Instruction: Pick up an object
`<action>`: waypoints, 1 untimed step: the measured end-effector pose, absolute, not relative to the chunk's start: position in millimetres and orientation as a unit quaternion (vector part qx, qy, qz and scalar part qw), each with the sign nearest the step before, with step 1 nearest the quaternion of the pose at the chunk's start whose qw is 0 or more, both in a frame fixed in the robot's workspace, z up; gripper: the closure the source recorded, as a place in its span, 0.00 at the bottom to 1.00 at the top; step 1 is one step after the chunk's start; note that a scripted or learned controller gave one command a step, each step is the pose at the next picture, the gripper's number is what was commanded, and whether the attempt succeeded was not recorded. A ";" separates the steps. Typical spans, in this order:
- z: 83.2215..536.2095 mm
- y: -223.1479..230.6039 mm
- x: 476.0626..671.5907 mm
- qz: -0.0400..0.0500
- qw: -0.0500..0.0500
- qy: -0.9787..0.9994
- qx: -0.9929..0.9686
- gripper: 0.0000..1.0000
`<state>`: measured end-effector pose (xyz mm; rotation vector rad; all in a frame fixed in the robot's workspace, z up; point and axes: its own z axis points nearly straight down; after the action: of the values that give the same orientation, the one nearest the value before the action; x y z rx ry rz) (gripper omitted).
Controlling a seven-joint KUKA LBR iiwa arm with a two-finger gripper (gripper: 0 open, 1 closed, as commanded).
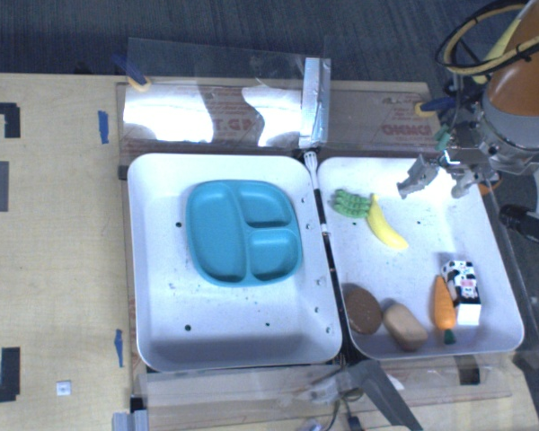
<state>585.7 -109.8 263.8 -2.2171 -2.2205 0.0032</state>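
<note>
Writing: red print was seen on the brown board (377, 124) behind the bins, too blurred to be read.
Jaws: the jaws (442, 180) were seen above the far right corner of the right bin (499, 268); two grey fingers (415, 177) were spread apart, and nothing was seen between them.
Arm: an orange band (521, 92) was seen above the wrist, with yellow and black cables (485, 34) looped beside it.
Task objects: all were found in the right bin. A banana (385, 226) was laid near the far left, touching a green ridged item (349, 204). A dark brown round item (362, 308) and a tan oval item (404, 323) were laid side by side at the near edge. A carrot (444, 305) was laid just beside a black-and-white cow-patterned carton (464, 288).
Left bin: the left bin (153, 268) was occupied by a blue divided tray (244, 232).
Surroundings: a clear plastic sheet (216, 97) was stood behind the left bin. The desk (45, 241) was marked with black patches (4, 119) and blue tape (103, 126).
Obstructions: the objects were not covered by the arm.
</note>
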 end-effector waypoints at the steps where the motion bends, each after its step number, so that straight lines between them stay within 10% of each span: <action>1: 175.8 -107.9 594.9 0.004 0.005 -0.697 -0.717 0.00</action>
<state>594.9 -107.9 175.8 -2.2456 -2.1831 0.0119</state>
